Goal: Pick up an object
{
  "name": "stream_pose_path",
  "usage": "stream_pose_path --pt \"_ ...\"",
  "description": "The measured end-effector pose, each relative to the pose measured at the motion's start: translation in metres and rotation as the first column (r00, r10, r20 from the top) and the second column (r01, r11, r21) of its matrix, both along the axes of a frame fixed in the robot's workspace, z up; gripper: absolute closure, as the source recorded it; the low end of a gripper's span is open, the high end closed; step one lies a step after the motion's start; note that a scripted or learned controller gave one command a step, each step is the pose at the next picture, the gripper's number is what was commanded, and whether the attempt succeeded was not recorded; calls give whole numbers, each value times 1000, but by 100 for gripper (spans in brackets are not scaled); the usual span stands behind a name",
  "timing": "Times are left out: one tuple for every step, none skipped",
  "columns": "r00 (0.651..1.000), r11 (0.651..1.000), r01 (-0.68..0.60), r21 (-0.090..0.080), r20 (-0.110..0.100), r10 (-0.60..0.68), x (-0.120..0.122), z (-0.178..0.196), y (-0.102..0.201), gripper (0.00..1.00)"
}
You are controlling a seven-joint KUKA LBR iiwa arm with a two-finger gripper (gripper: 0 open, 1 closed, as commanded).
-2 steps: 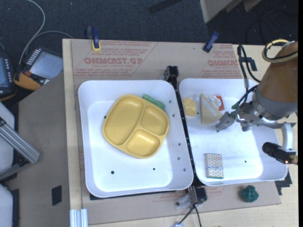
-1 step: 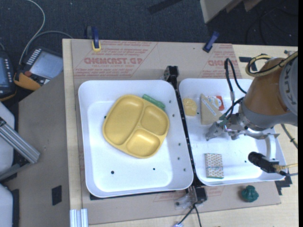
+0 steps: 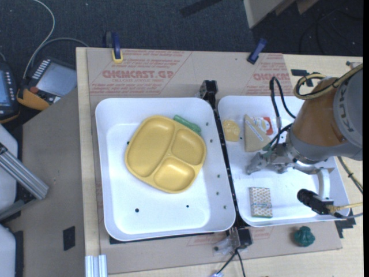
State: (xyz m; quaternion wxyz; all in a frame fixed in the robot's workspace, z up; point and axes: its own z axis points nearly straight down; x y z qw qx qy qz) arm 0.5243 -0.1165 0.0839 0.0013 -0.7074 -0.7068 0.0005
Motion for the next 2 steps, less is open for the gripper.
stream_pose_path --pt "1000 1000 0 -1 4 0 1 11 0 100" --pt "1000 1000 -2 -3 9 2 10 71 -2 100"
